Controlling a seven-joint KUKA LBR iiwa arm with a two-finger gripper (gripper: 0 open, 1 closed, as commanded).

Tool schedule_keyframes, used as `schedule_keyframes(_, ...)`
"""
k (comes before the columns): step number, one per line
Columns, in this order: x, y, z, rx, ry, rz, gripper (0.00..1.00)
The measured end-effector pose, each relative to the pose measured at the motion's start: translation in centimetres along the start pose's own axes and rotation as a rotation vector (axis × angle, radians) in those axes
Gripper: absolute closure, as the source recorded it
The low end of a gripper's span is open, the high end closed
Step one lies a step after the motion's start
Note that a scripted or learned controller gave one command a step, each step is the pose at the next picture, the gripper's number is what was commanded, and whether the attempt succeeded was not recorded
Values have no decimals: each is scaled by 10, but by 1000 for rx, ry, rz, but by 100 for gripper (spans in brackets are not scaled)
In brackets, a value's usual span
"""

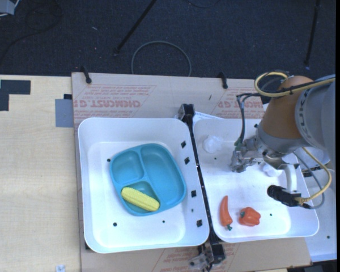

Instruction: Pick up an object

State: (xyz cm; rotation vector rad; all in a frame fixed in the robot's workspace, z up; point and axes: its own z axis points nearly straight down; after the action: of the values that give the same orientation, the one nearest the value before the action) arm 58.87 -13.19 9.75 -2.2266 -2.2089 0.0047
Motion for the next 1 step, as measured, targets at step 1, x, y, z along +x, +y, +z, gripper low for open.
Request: schedule_keyframes(1, -2, -2, -43, -7, -2, 0, 100)
